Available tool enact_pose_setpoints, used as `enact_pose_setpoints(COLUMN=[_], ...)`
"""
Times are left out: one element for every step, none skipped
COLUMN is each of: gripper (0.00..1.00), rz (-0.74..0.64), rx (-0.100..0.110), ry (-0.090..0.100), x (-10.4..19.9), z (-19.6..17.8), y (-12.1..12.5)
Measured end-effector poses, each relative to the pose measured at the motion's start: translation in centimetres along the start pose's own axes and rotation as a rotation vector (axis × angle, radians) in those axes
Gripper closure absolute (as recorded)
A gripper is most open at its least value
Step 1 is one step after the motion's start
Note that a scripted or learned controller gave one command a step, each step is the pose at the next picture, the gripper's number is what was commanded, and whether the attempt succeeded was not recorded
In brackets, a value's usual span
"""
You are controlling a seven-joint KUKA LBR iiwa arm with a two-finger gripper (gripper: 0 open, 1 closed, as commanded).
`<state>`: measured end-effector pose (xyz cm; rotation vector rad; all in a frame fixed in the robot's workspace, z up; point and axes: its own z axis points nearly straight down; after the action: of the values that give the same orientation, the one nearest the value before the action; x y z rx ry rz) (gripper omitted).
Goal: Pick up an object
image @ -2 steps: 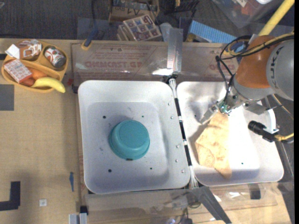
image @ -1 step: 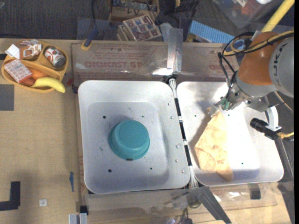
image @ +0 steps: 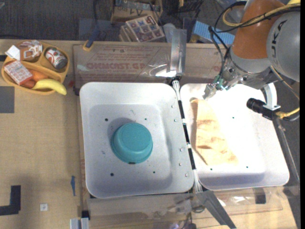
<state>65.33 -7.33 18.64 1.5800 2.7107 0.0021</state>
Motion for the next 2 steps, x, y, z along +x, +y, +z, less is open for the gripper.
enact_pose_setpoints(gripper=[0.00,0.00], rz=[0.000,-0.067], rx=[0.000,-0.001], ry=[0.000,-0.002], x=[0.0,-0.2], z=[0.0,-6.8], y=[0.0,-2.6])
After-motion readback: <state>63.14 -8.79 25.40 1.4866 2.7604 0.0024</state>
